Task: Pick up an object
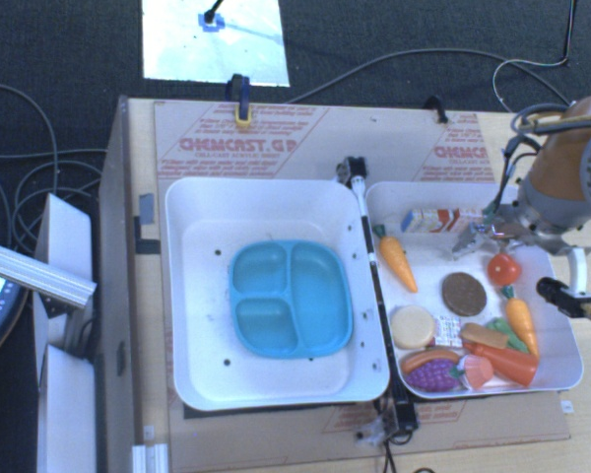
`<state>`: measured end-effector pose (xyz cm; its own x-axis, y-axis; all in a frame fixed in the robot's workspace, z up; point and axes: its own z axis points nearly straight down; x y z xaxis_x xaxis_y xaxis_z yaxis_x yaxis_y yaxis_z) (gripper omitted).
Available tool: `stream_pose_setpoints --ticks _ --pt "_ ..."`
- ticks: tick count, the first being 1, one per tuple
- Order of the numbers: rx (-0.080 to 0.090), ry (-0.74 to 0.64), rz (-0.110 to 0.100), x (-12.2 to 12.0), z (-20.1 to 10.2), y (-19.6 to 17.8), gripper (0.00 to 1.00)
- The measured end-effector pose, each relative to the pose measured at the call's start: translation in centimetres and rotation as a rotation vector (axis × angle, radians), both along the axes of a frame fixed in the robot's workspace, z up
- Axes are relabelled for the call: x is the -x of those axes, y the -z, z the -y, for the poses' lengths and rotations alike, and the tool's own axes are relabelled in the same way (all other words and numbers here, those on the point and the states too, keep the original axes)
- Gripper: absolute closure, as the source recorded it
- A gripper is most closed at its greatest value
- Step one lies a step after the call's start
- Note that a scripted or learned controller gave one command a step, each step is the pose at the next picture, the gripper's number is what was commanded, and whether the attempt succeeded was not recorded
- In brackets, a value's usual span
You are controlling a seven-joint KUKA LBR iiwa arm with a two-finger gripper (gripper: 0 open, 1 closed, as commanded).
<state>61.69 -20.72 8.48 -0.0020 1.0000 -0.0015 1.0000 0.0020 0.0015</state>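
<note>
Two shallow white bins sit side by side on the desk [276, 126], which is covered with a brown printed board. The left white bin [192, 294] holds a light blue plastic plate with three sections [291, 297], lying flat in the middle of it.

The right white bin [571, 363] is full of toy food. A small white and red milk carton [435, 220] lies on its side near the far edge of this bin. An orange toy carrot [396, 260] lies near the bin's left edge, beside the wall between the two bins. A round brown cookie [464, 294] sits in the middle. A round cream-colored bun [412, 327] lies toward the near left part. A purple bunch of toy grapes [431, 373] sits in the near left corner. A long red-orange toy sausage [512, 363] lies along the near edge, with a second small orange carrot [520, 321] just past it. A round red toy tomato [503, 267] sits near the right edge.

The grey arm with the orange band [569, 161] reaches in over the right edge of the desk. Its claw [485, 235] hangs low over the far right part of the right bin, between the milk carton and the red tomato. It is too blurry to tell whether the claw is spread or pressed together, and nothing can be seen between its tips.
</note>
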Motion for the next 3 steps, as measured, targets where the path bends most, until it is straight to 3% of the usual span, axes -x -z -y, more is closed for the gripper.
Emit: stream_pose_setpoints --ticks 1,2,3 --pt "-0.002 0.000 -0.002 7.8 -7.3 0.1 0.00" --pt "-0.001 0.000 0.002 7.7 -7.2 -1.0 1.00" --pt "-0.002 -0.002 0.003 6.4 -15.4 -12.9 1.00"
